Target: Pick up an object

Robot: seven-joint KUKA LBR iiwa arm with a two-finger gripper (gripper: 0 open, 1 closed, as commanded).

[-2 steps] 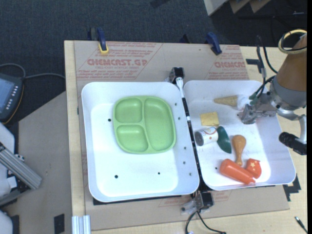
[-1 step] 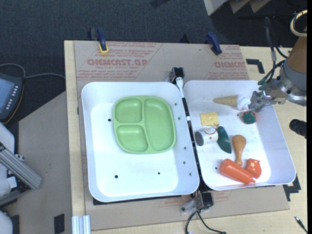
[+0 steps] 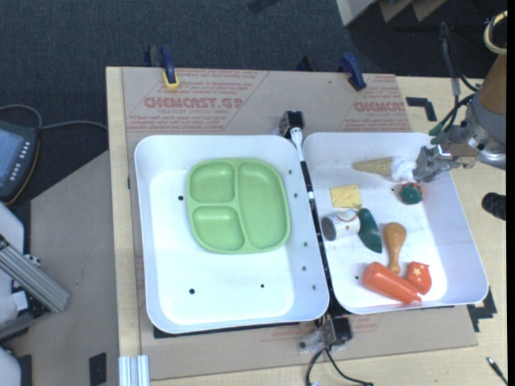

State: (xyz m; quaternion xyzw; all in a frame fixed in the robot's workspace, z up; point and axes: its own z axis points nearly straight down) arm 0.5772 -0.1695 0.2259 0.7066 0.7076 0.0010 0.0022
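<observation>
Over the right bin [image 3: 471,248], near its far right corner, my gripper [image 3: 424,167] hangs low above a small cluster of toys: an ice-cream cone [image 3: 378,166] lying on its side with its pale scoop end just beside me, and a small teal and red piece [image 3: 411,193] just below me in the view. I judge this to be the approach step of the pick, with nothing lifted so far. From this slanted look down I cannot tell whether my jaws stand apart or together, and nothing is visibly between them, so I claim no hold. Whether I touch the cone's scoop end or merely hover beside it is also unclear. The likeliest target, by closeness, is the cone or the teal and red piece; the other candidates lie nearer the middle and near edge of the same bin: a yellow square [image 3: 346,195], a small white can [image 3: 341,226], a dark green piece [image 3: 369,230], a drumstick [image 3: 393,242], an orange carrot [image 3: 389,283] and a red piece [image 3: 419,275] touching the carrot's end. The next move, as I read it, calls for centring over one item alone, since the cone and the teal and red piece sit close together and the bin wall is near. The left bin [image 3: 161,280] carries a green divided plate [image 3: 239,205], well apart from my work.
</observation>
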